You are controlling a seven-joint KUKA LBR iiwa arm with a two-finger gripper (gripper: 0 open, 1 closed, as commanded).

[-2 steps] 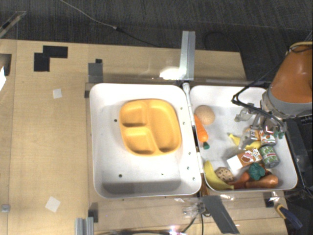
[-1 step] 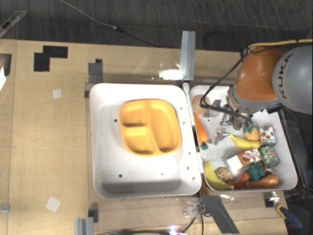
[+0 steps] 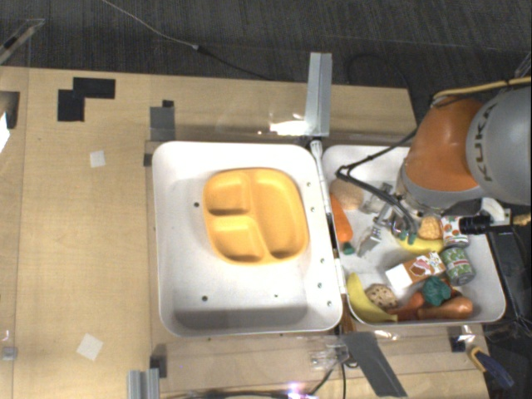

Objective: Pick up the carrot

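The carrot [image 3: 340, 219] is orange with a small green tip and lies along the left wall of the right bin [image 3: 497, 293]. My gripper [image 3: 380, 229] hangs over the middle of that bin, just right of the carrot and apart from it. Its fingers [image 3: 368, 240] are open and slant down to the left, with nothing between them. The grey arm with its orange band [image 3: 440, 152] reaches in from the right and hides the bin's back right part.
The left bin [image 3: 179, 298] holds a yellow divided plate [image 3: 252, 214]. Near the right bin's front lie a banana [image 3: 363, 299], a cookie [image 3: 381, 294], a teal toy [image 3: 436, 289], a green can [image 3: 456, 265] and an orange-brown piece [image 3: 445, 309].
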